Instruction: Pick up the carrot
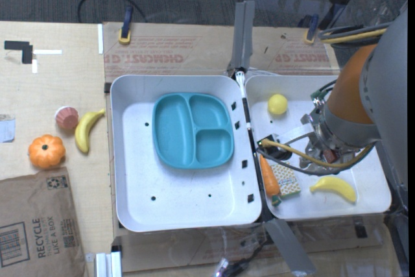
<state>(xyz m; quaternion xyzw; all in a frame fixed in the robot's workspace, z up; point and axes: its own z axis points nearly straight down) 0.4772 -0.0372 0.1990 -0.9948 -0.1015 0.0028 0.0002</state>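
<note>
Gripper (322,151): positioned over the middle of the right bin (373,178), below the orange-banded wrist. Jaws: spread cannot be determined, as the wrist body and cables cover them; no object is visible between them.

Carrot (270,178): orange, tapered, smooth; lies along the left wall of the right bin, apart from the gripper, touching a flat speckled sponge (288,183).

Other contents: a curved yellow banana (334,189) and a round yellow ball (277,104). The left bin (139,159) holds a glossy teal three-compartment plate (193,130)
</note>
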